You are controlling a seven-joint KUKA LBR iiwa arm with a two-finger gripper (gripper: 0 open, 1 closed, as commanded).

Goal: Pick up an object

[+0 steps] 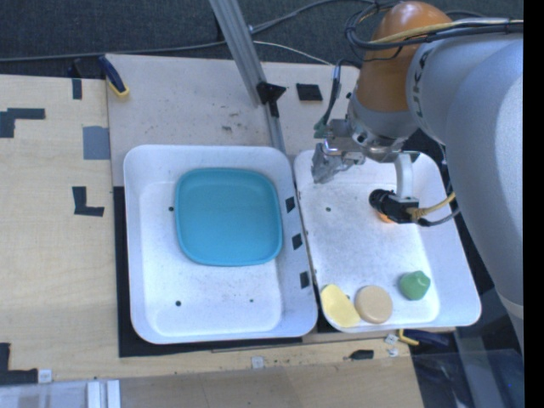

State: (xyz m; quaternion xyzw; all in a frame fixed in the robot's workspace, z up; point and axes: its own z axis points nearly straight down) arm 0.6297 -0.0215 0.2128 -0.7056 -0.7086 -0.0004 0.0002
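- Near edge of right bin (361, 240): yellow piece (338, 306), tan disc (372, 304) and green piece (415, 285) in a row. Yellow and tan touch; green sits a little apart, to the right.
- Handling, my guess: all three look small, light and stiff, like toy food. Smooth skins, so possibly slippery. Not fragile.
- Yellow piece is the one elongate thing, with its long axis running roughly near to far. Best hold: across its narrow width, though the disc crowds its right side.
- Tan disc is round, no axis. Green piece is compact, axis unclear, and free on all sides. Likely the easiest take.
- Middle: teal plate (228, 217) lies flat in left bin (144, 245). Wide, low, hard to pinch.
- Far: gripper (325, 170) at the far left corner of right bin, well apart from the row. Spread or closed, cannot tell.
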